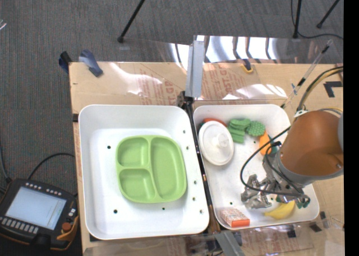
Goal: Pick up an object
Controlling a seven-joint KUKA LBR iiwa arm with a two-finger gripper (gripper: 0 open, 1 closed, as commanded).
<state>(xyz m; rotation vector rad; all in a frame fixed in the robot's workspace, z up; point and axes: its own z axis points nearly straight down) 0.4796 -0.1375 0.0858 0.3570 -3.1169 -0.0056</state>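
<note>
- Over the right bin (221,204), the tool (259,192) hangs low near the front wall; whether it is apart or together I cannot tell.
- Left bin (95,215) carries a green divided plate (150,168), well away from the work.
- For a clean grab, I judge the tool should settle straight down onto one item, clear of its neighbours.
- Nearest is the banana (282,210), just beside the tool toward the front; a small red box (234,217) lies near.

end effector (259,191) low in right bin (280,112) beside a banana (280,210)
</note>
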